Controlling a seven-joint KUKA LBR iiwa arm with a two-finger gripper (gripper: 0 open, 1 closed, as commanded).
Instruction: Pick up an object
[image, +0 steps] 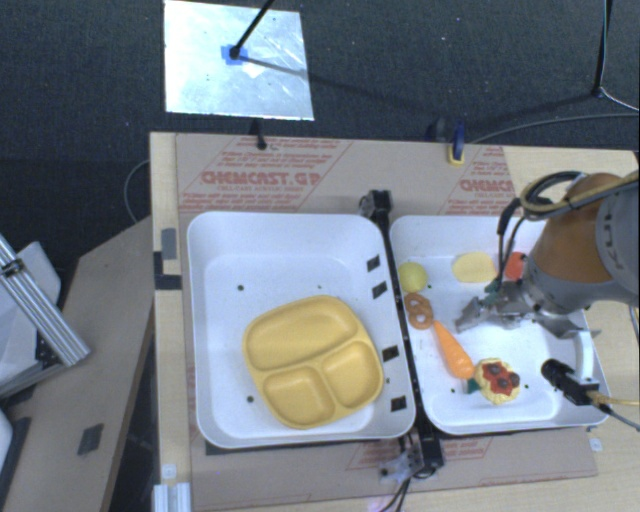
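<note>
Two white bins (300, 225), one yellow tray (313, 360), one carrot (453, 349), one pincer (482, 312)

Arm (590, 250): grey, orange-banded, entering from three o'clock. Gripper (478, 315): lowered, pointing toward nine o'clock.

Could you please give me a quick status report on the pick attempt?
Gripper low in right bin, nothing visibly held. Carrot nearest, lying free. Pretzel and pizza slice close by.

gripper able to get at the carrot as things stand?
Probably yes. The carrot lies bare on the right bin floor, nothing on top, just left of the gripper. The pretzel and pizza slice sit close by its ends, so clearance is tight.
</note>
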